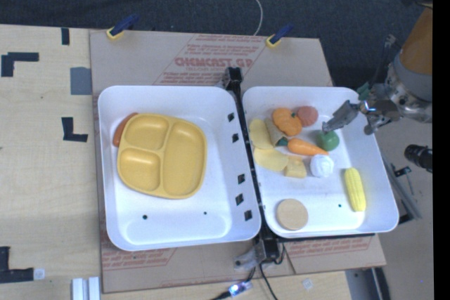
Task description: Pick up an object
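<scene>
The gripper (354, 116) hangs over the right-hand edge of the right bin (373, 221), its two grey fingers spread apart with nothing between them. One finger (340, 116) slants down toward the toys, its tip just above a green ball (328, 140); the other (371, 124) points down near the bin's right wall. Behind them the grey wrist leads off to the right, with the orange band (425, 46) above it.

Just beside the green ball, on its far side from the arm, lies a carrot (305, 147), touching the ball. Below the ball sits a small white ball (322, 166). Further from the gripper, up and to the left, an orange pumpkin-shaped toy (287, 121) rests against a reddish round piece (307, 114). Beyond those, along the bin's left side, lie pale yellow cheese-like wedges (271, 157), one of them running up to the carrot's leafy end.

Below the gripper, near the right wall, a yellow ear of corn (354, 189) lies on its own, apart from the rest. Lower and to the left of it sits a tan round disc (291, 214) near the bin's front edge.

Well away from the gripper, the left bin (169, 228) holds a yellow divided plate (163, 155), with something orange-red (119, 130) peeking out from under its left edge. Both bins sit on a cardboard sheet (204, 60) held by two blue-and-yellow clamps (122, 27).
</scene>
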You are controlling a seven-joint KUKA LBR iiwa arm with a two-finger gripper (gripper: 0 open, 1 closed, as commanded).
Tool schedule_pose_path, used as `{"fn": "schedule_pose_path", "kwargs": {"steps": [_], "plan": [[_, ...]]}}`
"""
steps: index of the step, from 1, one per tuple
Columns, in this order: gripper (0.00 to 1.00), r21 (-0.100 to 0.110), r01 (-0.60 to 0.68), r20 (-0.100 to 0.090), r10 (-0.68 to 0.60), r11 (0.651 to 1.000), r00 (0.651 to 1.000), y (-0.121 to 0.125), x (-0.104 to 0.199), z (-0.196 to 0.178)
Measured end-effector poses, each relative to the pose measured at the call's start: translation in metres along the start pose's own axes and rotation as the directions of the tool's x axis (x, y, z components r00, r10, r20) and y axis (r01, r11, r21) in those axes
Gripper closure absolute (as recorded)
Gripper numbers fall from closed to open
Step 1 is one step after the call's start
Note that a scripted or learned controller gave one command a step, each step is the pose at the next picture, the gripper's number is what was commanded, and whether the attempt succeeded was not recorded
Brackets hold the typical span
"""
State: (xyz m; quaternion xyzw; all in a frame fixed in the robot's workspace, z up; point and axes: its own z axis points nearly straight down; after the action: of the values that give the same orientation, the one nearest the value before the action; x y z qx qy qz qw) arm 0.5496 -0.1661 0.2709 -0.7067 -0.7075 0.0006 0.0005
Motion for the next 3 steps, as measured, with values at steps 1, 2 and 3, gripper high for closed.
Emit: {"fn": "schedule_pose_path", "kwargs": {"steps": [1,2,3], "plan": [[0.0,0.01,0.006,-0.005,-0.006,1.0,1.0,0.025,0.066,0.162],[0.0,0.001,0.002,0.0,-0.002,1.0,1.0,0.079,0.07,0.189],[0.0,0.0,-0.001,0.0,0.001,1.0,1.0,0.012,0.069,0.186]]}}
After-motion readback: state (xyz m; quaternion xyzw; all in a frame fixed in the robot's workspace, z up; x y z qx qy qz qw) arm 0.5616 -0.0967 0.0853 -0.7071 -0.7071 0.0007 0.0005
